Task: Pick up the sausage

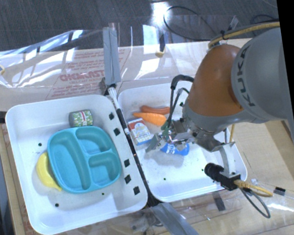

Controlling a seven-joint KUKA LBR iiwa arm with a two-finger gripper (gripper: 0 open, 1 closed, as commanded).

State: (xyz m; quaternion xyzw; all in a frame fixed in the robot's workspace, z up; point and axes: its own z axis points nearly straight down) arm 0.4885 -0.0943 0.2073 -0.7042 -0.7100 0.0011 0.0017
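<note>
Reddish-orange, the sausage (155,109) is seen in the right bin (164,192), near its far wall, long axis running left to right. It is placed up and left of the gripper (166,137). Much of the wrist is hidden by the arm (240,84).

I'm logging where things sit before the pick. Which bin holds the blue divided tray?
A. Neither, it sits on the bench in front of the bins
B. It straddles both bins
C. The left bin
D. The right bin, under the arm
C: the blue tray lies wholly inside the left bin, beside a yellow item and below a small can, while the arm works over the right bin.
</note>
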